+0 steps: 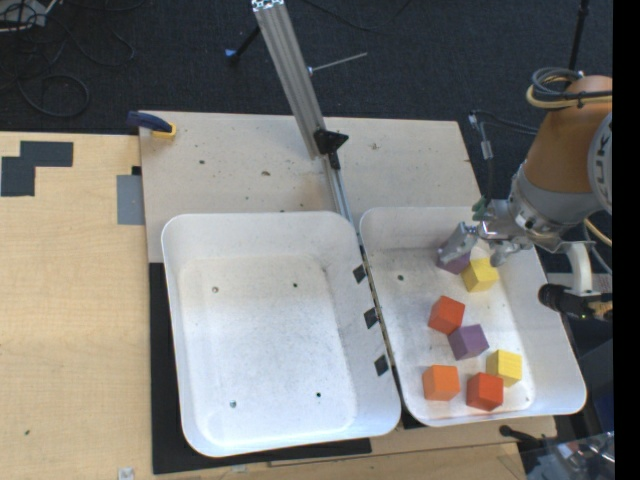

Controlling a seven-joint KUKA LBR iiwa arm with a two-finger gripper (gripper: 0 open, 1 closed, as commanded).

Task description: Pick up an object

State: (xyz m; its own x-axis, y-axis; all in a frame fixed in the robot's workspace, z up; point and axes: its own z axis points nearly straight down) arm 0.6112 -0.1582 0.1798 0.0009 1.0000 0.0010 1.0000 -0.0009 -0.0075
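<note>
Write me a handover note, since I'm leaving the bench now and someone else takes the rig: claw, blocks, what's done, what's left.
Claw: low at the far end of the right bin, over a purple block; open or shut cannot be told from this view, and no grasp is confirmed.
Blocks, all in the right bin: yellow block beside the claw, red-orange block, second purple block, orange block, red block, second yellow block.
The left bin sits alongside.
Done: the arm has reached the blocks.
Left: lift one clear of the bin and check that it is truly held.
</note>
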